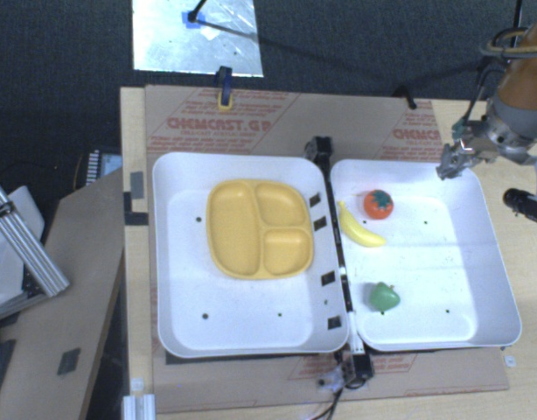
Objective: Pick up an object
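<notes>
In the right bin point(478, 261) lie a red tomato point(379, 204) near the back left, a yellow banana point(359, 227) just in front of it by the left wall, and a green pepper point(384, 297) toward the front left. My gripper point(453, 159) hangs over the bin's back right corner, well to the right of the tomato, with nothing between its fingers that I can make out. The arm's orange band shows at the right edge above it.
The left bin point(177, 313) holds a yellow divided plate point(259, 228). A black hinge strip point(331, 252) runs between the bins. A brown cardboard sheet point(251, 121) lies under both. A shiny metal sheet point(197, 24) sits behind the bench.
</notes>
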Robot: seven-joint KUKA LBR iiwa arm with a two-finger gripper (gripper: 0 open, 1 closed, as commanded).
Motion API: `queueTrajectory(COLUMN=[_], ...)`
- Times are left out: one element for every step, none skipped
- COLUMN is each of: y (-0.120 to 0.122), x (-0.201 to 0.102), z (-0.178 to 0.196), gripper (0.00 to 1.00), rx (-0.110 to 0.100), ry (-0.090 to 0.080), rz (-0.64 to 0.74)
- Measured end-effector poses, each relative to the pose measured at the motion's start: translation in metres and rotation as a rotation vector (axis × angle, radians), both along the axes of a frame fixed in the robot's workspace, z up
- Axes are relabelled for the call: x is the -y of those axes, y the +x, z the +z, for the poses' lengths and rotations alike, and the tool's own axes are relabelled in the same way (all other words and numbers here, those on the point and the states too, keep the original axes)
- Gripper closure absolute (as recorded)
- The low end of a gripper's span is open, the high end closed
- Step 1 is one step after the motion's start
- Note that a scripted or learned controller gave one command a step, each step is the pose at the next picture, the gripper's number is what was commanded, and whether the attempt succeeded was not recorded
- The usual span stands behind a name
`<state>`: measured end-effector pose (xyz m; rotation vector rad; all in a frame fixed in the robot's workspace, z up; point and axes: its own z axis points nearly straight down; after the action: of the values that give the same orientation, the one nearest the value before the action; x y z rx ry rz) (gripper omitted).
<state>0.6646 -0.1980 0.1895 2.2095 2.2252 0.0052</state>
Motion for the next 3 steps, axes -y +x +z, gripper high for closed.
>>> queueTrajectory(y=[0.001,-0.005,-0.028], x=[0.0,-0.047,-0.098], z=[0.046,0.045,0.053], gripper=[1.0,1.0,1.0], rx=[0.0,-0.005,-0.005], ry=[0.0,0.002,0.003], rz=[0.0,0.002,0.002])
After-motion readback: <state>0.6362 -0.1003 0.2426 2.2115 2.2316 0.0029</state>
